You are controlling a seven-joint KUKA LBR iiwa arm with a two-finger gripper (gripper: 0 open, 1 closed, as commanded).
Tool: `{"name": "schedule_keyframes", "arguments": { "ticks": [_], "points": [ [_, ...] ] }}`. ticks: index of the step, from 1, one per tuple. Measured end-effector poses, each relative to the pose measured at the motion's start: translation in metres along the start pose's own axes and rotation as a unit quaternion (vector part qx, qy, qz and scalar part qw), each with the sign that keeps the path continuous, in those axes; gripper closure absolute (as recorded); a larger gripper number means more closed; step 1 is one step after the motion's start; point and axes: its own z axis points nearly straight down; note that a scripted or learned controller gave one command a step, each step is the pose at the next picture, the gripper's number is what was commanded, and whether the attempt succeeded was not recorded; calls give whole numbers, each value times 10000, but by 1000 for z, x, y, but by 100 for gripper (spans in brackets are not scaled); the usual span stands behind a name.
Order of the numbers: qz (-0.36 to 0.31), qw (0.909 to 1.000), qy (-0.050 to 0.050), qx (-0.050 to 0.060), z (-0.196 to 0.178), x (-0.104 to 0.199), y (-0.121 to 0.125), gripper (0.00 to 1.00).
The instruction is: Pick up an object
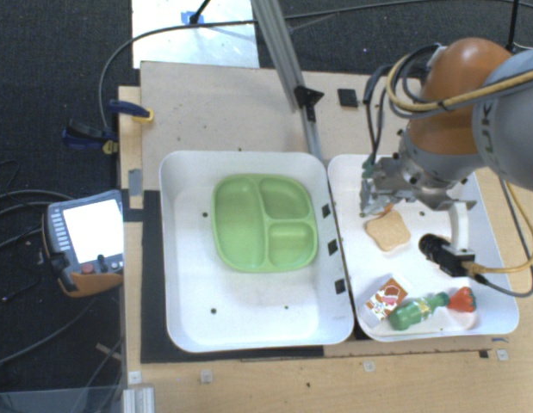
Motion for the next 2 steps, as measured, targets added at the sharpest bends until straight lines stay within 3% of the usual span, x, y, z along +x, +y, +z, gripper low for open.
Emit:
{"name": "schedule_keyframes", "arguments": {
  "ticks": [2],
  "points": [
    [5, 10000, -1, 0, 6, 106, 24, 100]
  ]
}}
